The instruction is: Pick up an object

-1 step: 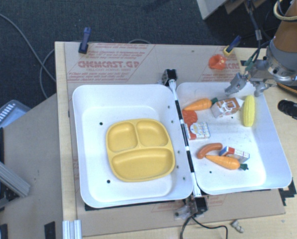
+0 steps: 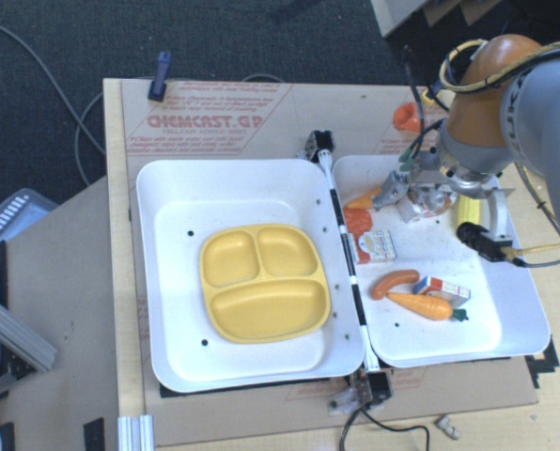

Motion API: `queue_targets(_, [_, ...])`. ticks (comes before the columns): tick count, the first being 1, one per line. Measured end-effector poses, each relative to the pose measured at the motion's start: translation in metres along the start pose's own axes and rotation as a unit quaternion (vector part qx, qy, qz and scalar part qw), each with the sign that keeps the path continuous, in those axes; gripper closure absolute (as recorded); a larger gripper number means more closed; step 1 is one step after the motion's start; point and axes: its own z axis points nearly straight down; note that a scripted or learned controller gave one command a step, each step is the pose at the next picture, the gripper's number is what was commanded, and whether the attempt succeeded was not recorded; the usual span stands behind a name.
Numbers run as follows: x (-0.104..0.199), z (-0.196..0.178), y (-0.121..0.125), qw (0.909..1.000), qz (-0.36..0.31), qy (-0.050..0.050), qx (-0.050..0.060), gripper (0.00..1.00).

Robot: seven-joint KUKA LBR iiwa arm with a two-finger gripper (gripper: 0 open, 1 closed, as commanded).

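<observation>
Your carrot lies flat in the right bin, long axis running left-right, green tip toward the right. The sausage lies just above it. The pincer hangs over the bin's far end; you cannot tell its grip. The surface is cardboard-covered, on dark carpet.

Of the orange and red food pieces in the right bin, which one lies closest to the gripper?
The small orange piece by the bin's upper left wall, just left of the gripper. The sausage and carrot lie well below it.
</observation>
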Motion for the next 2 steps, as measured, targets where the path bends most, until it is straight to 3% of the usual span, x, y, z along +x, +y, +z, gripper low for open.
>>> queue_targets(1, [0.004, 0.013, 0.027, 1.0, -0.001, -0.003, -0.009, 0.0])
queue_targets(2, [0.02, 0.031, 0.03, 1.0, 0.0, 0.0, 0.001, 0.0])
